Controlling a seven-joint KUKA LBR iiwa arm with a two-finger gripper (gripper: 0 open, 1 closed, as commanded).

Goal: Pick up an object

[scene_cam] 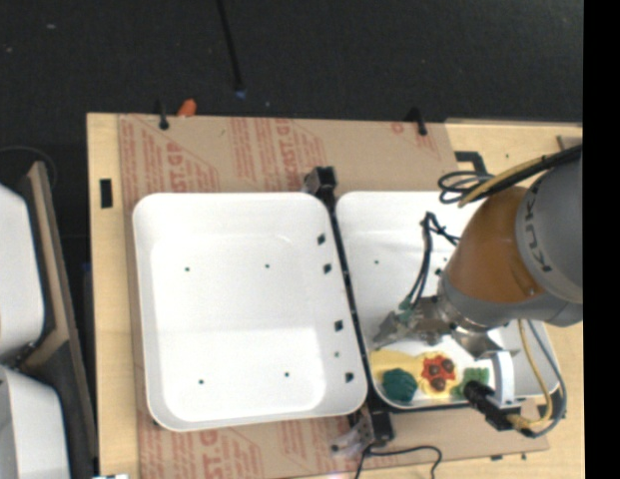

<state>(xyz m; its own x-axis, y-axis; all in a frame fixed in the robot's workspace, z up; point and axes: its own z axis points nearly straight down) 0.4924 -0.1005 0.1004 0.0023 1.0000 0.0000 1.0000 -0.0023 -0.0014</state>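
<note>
Objects for this pick are all bunched in the near corner of the right bin (389, 218): a teal blob (397, 383), a red-and-orange piece (436, 370) next to it, and a small green one (477, 375) further right, sitting on something pale yellow (394, 355). The left bin (170, 297) just shows its white floor.

My guess is these are small, light toy-type bits, maybe soft rubber or plastic, so weight shouldn't matter. Slipping and nudging will. They're close together and near the bin wall, so fingers coming down could shove a neighbour instead of straddling one thing. The teal blob looks roundest and sits at the end of the row, so I'd pinch across its middle.

The end effector (414, 322) hangs low over that corner, just above the pile. Honestly can't tell how it's set, since the arm (509, 257) covers most of it.
</note>
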